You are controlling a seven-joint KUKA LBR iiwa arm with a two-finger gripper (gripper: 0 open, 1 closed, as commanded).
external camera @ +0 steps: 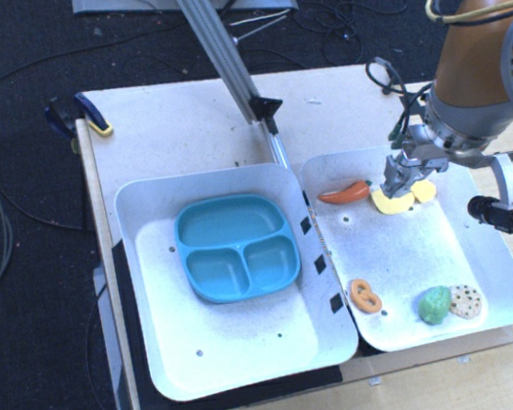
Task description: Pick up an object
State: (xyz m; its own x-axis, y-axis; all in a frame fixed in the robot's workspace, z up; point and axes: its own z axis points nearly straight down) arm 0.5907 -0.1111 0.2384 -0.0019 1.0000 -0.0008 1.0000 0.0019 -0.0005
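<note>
The pale yellow piece point(398, 199) lay flat beside the carrot point(345, 193); my gripper point(400, 178) hung directly over it, finger spacing perhaps hidden.

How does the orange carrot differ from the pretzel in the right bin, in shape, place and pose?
The carrot is long and tapered; the pretzel is a short looped twist. The carrot lies near the bin's far edge, close to the end effector; the pretzel lies lower, near the left wall of the right bin. The carrot is redder, the pretzel paler. Both lie flat and free.
</note>
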